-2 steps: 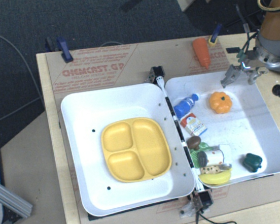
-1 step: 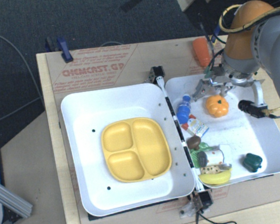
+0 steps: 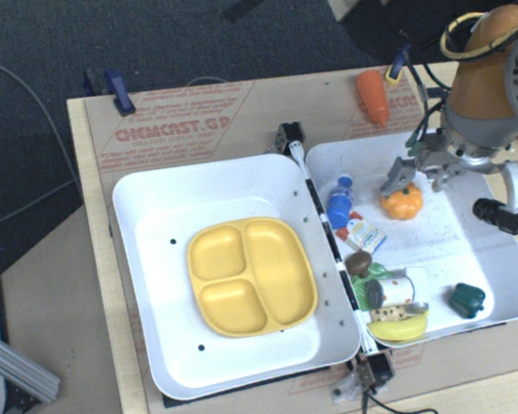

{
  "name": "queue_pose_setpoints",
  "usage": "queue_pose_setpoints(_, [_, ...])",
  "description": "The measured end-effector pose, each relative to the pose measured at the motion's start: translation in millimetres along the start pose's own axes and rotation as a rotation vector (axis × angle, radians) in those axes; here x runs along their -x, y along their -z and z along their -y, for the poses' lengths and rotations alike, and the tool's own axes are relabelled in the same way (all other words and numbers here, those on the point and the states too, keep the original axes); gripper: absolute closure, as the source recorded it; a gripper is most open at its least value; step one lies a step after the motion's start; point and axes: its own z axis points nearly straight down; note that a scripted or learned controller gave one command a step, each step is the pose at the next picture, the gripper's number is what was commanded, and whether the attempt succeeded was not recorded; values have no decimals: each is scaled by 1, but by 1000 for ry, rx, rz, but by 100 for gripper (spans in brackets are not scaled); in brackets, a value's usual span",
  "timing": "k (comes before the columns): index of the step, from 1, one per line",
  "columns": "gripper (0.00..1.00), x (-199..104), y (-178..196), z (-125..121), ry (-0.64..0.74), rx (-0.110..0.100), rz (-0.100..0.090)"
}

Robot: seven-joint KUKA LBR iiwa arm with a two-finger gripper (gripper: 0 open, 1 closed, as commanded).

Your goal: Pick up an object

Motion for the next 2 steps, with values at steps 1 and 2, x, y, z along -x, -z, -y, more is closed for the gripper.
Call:
queue_pose_setpoints(1, [0, -8, -41, 4, 0, -1, -1])
queue_pose_setpoints(2, [100, -8, -31, 3, 0, 1, -1])
